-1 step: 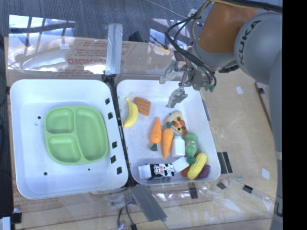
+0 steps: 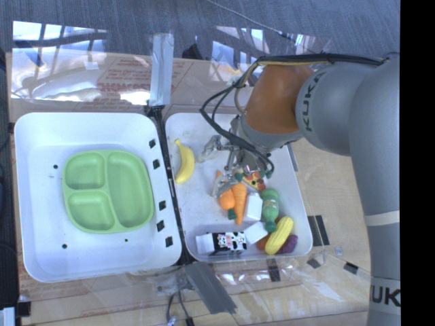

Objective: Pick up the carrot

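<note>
Two white bins sit side by side on the tabletop (image 2: 326, 175). The left bin (image 2: 34, 182) holds one green plate (image 2: 109, 190) with three parts in it. The right bin (image 2: 197, 182) holds the toy food.

There is one carrot (image 2: 238, 197). It is orange with a bit of green at the low end. It lies near the middle of the right bin, just under the claw (image 2: 239, 168). Beside it, touching on its left, is one more small orange thing (image 2: 226, 200); it is too small to tell what it is.

There is one yellow banana (image 2: 183, 161) near the left wall of the right bin, well apart from the carrot. There is one yellow corn cob (image 2: 279, 234) at the low right corner, with a purple thing (image 2: 290, 244) tucked next to it. One green toy (image 2: 270, 206) sits just right of the carrot. One small box with black and white spots (image 2: 224, 242) lies along the bottom wall.

The one grey arm (image 2: 353, 114) reaches in from the right, with its orange band (image 2: 275, 100) above the bin. The claw hangs right over the carrot. It is too hard to tell if the claw is open or closed, or if it holds anything.
</note>
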`<state>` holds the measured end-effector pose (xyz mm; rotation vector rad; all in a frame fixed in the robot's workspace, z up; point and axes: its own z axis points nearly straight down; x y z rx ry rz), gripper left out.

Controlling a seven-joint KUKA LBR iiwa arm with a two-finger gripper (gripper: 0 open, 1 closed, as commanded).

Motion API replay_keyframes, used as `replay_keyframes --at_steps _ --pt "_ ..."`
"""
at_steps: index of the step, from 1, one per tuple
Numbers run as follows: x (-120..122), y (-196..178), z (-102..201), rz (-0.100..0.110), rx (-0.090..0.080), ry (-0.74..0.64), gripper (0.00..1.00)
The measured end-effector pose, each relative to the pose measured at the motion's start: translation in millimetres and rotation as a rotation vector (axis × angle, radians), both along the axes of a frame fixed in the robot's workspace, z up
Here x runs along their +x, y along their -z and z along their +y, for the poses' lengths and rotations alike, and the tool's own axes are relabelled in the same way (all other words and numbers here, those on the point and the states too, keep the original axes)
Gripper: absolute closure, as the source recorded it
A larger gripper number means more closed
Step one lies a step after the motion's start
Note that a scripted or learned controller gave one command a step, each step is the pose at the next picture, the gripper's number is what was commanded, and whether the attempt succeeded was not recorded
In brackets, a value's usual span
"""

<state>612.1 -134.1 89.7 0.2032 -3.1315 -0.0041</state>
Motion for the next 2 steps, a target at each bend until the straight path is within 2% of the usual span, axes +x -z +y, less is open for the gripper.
replay_keyframes --at_steps 1,2 --pt "-58 -2 -28 -0.003 -0.001 -0.324 0.00" --pt "-56 -13 -26 -0.006 -0.001 -0.332 1.00"
